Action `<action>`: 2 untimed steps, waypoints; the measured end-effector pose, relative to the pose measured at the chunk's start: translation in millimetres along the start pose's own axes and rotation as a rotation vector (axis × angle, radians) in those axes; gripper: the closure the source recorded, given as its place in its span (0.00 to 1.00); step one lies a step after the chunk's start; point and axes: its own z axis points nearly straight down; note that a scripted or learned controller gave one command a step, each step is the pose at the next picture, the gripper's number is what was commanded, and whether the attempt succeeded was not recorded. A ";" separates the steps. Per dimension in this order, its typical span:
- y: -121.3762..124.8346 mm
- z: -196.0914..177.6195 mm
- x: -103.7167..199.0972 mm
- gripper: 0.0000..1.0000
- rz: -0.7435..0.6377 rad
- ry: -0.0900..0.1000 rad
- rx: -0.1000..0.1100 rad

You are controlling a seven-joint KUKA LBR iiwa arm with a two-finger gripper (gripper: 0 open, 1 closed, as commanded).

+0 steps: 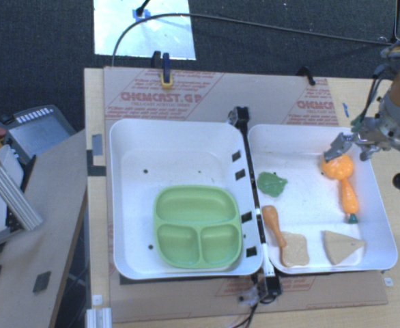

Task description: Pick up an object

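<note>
My gripper (351,150) hangs over the far right part of the right bin (302,142), fingers spread open. Just below its left fingertip lies an orange toy (342,176) with a round head and a long body ending in a small teal tip. Nothing sits between the fingers. Further left in the same bin is a green lumpy toy (272,183). Along the bin's near side lie an orange drumstick-like piece (274,224), a tan toast slice (294,249) and a tan wedge (341,246).
The left bin (173,149) holds a green divided plate (198,225) at its near side. A black divider with clips (248,183) runs between the bins. A grey device (39,135) and metal rail (9,190) stand off to the left.
</note>
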 end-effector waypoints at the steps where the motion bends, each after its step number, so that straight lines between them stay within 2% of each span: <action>1: -2.1 62.4 -0.1 0.00 0.002 0.001 0.004; 2: -3.2 124.6 -3.1 0.00 0.002 0.001 0.004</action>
